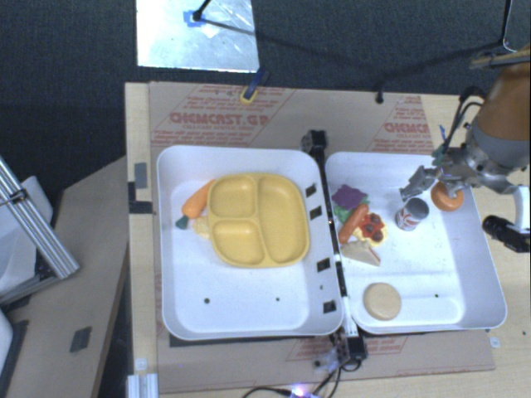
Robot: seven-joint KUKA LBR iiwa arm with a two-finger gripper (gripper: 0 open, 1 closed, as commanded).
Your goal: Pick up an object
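My gripper (417, 184) hangs over the right bin (477, 259) near its far right side, reaching in from the right. Just below it a small silver and red can (411, 214) lies on the bin floor, close to the gripper tip; I cannot tell whether they touch. An orange ring-shaped doughnut (449, 198) sits to the right of the can, partly under the wrist. Nothing appears to be lifted off the bin floor.
The right bin also holds purple grapes (349, 196), a red sausage (355, 217), a pizza slice (372, 230), a sandwich wedge (362, 254) and a round biscuit (382, 300). The left bin (178, 305) bears a yellow divided plate (253, 220) and a carrot (197, 199).
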